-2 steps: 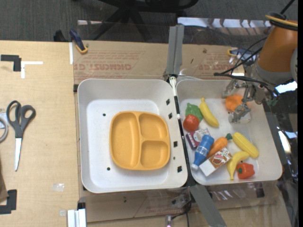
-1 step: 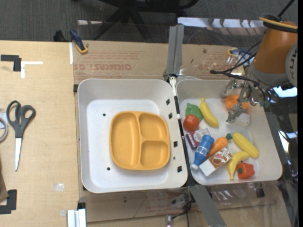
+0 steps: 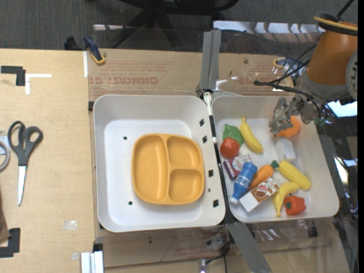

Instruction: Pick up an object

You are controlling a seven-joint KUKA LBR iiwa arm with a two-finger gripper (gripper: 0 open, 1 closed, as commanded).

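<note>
The gripper (image 3: 282,120) is hanging over the back right part of the right bin (image 3: 329,169), its fingers pointing down beside an orange fruit (image 3: 290,129) that is lying just under and to the right of them. How far the jaws are standing apart cannot be told; the metal parts are blurring together, and nothing is showing plainly between them. The arm (image 3: 333,53) is crossing the bin's far right corner, and its grey and orange body is running off the frame's right side.

The toys are crowding the middle and front of the right bin: a banana (image 3: 251,135) near the back, a green pepper (image 3: 231,132) and a tomato (image 3: 229,147) touching each other by the left wall, a blue bottle (image 3: 244,179) leaning against a carrot (image 3: 261,176), a corn cob (image 3: 294,174), a second banana (image 3: 282,194), a red pepper (image 3: 294,205) near the front rim, and a small carton (image 3: 259,194). A pale block (image 3: 286,150) is lying just in front of the orange fruit. The bin's back left corner is leaving bare floor.

The left bin (image 3: 108,169) is holding a yellow divided plate (image 3: 168,168), with bare white margin all round it. Scissors (image 3: 23,149) are lying well apart on the bench (image 3: 51,209).
</note>
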